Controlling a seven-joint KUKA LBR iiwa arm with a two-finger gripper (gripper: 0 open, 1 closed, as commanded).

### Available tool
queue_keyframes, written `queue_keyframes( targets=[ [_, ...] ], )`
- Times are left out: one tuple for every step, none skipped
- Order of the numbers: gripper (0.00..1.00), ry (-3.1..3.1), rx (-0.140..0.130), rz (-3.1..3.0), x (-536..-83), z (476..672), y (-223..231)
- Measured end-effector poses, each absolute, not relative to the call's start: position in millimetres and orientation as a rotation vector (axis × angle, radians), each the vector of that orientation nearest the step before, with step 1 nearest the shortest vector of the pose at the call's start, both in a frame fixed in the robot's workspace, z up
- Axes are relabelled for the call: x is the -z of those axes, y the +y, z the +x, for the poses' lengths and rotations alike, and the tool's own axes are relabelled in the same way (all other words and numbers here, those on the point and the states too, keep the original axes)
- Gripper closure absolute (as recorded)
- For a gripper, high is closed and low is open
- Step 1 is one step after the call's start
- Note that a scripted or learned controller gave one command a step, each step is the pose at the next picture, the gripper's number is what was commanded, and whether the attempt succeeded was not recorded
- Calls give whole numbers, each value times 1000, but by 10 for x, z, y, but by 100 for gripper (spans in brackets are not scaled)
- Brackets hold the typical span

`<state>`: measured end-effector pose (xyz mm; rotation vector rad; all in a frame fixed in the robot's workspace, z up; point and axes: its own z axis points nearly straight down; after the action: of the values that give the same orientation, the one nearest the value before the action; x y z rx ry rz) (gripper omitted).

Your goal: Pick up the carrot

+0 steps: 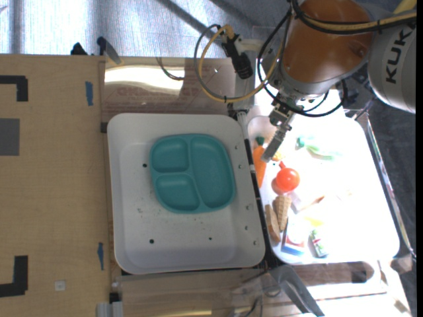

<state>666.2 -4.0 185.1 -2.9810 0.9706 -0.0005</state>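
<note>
The carrot (259,172) is a small orange piece lying against the left wall of the right bin (370,197), with a bit of green at its far end. My gripper (271,152) reaches down from the grey and orange wrist and its tip hangs just above and to the right of the carrot's upper end. Its tip overlaps the carrot's top edge in this view, and contact cannot be made out.
A red tomato-like ball (286,179) sits right of the carrot, with a ribbed cone (281,211) below it. Small toys lie across the overexposed right bin. The left bin (132,230) holds a teal divided plate (192,172). Cables hang at the back.
</note>
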Motion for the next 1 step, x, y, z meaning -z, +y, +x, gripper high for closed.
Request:
queue_keyframes(
  targets=[
    [0, 893, -3, -3009, -1854, 6266, -348]
  ],
)
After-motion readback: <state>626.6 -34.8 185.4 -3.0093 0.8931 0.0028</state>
